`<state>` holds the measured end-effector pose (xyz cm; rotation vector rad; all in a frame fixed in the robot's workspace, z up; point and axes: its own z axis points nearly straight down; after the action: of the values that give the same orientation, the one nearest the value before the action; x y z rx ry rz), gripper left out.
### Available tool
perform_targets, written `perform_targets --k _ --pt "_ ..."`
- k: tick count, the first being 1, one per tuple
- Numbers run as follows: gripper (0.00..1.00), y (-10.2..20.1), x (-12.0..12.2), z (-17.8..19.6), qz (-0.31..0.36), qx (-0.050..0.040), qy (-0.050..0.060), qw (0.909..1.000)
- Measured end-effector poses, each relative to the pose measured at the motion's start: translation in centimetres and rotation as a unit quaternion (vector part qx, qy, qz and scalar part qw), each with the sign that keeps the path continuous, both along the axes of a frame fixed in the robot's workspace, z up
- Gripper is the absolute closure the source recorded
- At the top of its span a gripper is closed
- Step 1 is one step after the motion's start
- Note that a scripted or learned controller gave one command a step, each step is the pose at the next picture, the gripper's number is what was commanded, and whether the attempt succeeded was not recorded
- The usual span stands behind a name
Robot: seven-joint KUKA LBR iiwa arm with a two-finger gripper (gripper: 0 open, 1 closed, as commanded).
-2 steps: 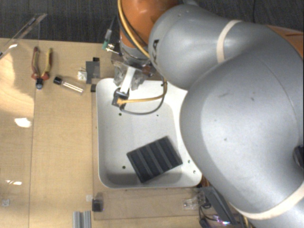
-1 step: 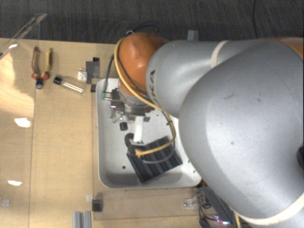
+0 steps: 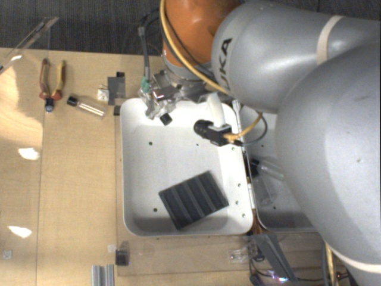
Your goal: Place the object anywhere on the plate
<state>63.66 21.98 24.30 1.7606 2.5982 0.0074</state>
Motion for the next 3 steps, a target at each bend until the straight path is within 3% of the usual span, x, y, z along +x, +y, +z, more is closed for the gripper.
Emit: perform_targets --k 1,2,3 --pt "1.00 -0.3 3.1 -8.2 -0.137 -0.0002 0.003 0.9905" --pt "1.00 -0.2 3.2 -7.0 -0.135 0.0004 0.001 0.9908" --pt "1.00 0.9 3.2 1.2 0.018 -0.0003 0.000 0.9998"
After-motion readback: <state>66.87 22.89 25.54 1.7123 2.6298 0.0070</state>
